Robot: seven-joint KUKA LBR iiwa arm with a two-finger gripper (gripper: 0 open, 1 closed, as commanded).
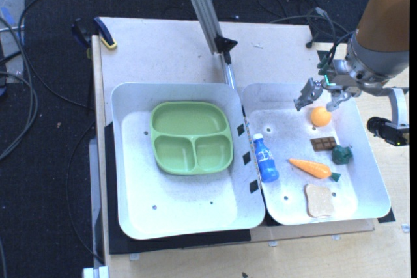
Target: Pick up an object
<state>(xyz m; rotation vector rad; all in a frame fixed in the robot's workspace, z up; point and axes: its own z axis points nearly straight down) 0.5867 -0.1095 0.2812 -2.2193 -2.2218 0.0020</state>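
Observation:
My gripper [321, 96] hangs over the far part of the right bin [371, 159], its two fingers spread apart with nothing between them. Just below it lies an orange ball [320, 116], apart from the fingertips. Nearer the front are a brown chocolate bar [323, 144], a dark green lump [342, 154], a toy carrot [311, 168] and a slice of bread [319, 200]. A blue and white bottle [264, 157] lies along the bin's left side.
The left bin [130, 205] holds a green divided plate [192, 137]. A slanted metal pole [203, 0] rises from the bins' far joint. Cables run over the dark floor behind the bench.

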